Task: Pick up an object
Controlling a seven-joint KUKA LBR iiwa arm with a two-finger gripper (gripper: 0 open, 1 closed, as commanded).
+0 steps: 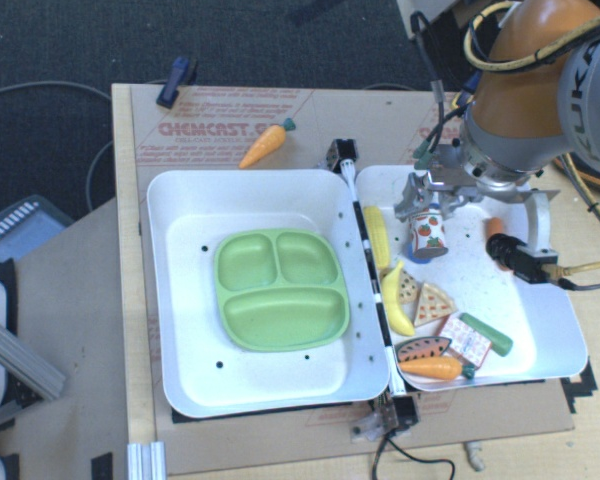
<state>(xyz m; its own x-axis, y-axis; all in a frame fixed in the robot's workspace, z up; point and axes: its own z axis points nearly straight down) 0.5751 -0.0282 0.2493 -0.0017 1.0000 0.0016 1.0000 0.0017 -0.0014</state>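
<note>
Looking across from the far side, the left bin (165, 268) sits well away from the gripper (430, 200) and only carries a green divided plate (280, 290). My guess is that bin is the drop-off side, so nothing there matters for the grab. An orange toy carrot (262, 145) lies out on the table (220, 108), beyond the bins and well apart from the gripper, so I'd say it's just a stray. All the real candidates are crowded into the right bin (560, 338), which is probably why the arm has reached in over that one. Just beside the gripper, toward the divider, a yellow corn cob (377, 236) lies along the bin wall, with a banana (394, 303) below it. The gripper itself hangs over the upper part of the right bin. A small white carton with a red fruit picture (430, 236) stands upright right under it, touching it or very nearly. That carton looks like the pick here, since it stands tall and clear of the clutter, which makes it the easiest thing to close on. Honestly I can't tell whether the gripper is wide or narrow, or whether it actually has the carton, because the wrist hardware blocks the view. Nearer the camera than the gripper are two pizza wedges (430, 303), a second carrot (432, 368) and a green marker (488, 333), all lying flat and bunched together.
</note>
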